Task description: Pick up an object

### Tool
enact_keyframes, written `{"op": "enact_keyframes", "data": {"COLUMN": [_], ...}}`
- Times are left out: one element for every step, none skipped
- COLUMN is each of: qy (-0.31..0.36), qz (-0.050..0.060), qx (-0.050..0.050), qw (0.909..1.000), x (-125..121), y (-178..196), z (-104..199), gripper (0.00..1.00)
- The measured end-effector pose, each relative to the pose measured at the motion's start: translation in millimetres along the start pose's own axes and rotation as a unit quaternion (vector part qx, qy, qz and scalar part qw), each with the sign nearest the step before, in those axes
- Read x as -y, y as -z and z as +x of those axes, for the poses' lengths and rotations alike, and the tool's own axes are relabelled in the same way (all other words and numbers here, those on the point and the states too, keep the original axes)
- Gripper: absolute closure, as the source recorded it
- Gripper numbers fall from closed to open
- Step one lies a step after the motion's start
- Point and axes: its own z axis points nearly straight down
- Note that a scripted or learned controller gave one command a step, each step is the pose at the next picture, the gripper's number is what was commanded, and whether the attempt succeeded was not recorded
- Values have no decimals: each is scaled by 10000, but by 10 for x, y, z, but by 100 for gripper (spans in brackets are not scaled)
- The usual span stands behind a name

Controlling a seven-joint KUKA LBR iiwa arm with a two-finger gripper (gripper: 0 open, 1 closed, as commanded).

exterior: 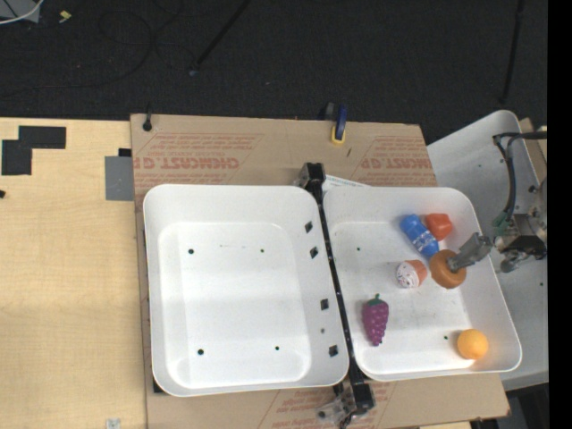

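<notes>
Left bin (170,239) on the counter (63,284): nothing to log. Right bin (375,206), left to right: one purple grape bunch (375,320), long axis up-down in view, stem toward the far side; one white-and-red ball-like item (410,274); one blue bottle-like item (417,235), long axis slanting from far-left to near-right; one orange-red block (438,224); one brown-orange round item (448,273) just beside my hand (468,254); one orange (472,344) in the near right corner. Whether my hand is apart or together I cannot tell.
</notes>
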Motion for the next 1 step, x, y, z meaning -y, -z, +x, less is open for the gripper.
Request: {"op": "enact_keyframes", "data": {"qy": [11], "qz": [0], "qx": [-9], "qw": [10000], "x": [-412], "y": [-1557], "z": [-204], "gripper": [0]}}
